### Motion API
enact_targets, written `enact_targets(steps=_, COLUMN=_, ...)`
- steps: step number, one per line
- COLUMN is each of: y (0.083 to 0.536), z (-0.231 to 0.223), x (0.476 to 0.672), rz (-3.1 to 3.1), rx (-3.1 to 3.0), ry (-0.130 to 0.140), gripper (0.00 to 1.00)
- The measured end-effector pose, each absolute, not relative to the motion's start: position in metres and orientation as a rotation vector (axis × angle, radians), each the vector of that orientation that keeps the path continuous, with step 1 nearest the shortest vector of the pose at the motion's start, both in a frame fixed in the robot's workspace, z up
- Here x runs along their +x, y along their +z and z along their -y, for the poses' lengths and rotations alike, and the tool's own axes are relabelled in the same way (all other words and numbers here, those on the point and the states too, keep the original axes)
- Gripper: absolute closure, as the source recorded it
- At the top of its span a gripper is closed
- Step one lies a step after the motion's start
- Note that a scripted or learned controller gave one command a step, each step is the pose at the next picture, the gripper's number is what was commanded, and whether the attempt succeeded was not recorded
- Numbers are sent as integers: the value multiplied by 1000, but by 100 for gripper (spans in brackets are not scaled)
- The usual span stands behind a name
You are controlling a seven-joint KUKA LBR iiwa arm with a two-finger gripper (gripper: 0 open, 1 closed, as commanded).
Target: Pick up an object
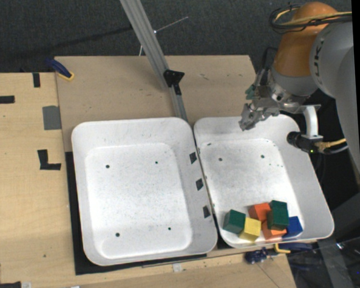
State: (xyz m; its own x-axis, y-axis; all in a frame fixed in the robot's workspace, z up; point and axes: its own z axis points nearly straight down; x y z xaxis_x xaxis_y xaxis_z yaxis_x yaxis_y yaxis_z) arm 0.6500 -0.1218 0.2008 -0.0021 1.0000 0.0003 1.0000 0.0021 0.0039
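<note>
A cluster of small blocks lies in the near right corner of the right bin [230, 168]: a green block [234, 220], a yellow block [252, 228], an orange block [261, 212], a dark green block [279, 213] and a blue block [294, 226]. My gripper [250, 120] hangs over the far rim of the right bin, well away from the blocks. Nothing shows between its fingers. The arm's orange band [299, 48] sits above it at the upper right.
The left bin [134, 186] stands beside the right one. A slanted metal pole [152, 44] with a black clamp runs down to the gap between the bins. Black tape marks lie on the wooden bench at the left.
</note>
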Motion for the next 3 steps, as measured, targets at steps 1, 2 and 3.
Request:
enact_targets(steps=1, y=254, z=121, x=651, rz=-2221, rx=2217, ry=5, gripper=100)
enact_targets(steps=2, y=241, z=66, x=638, rz=-2230, rx=2217, ry=-1, gripper=100)
enact_targets(steps=3, y=245, z=18, x=615, rz=-2230, rx=2217, ry=-1, gripper=100)
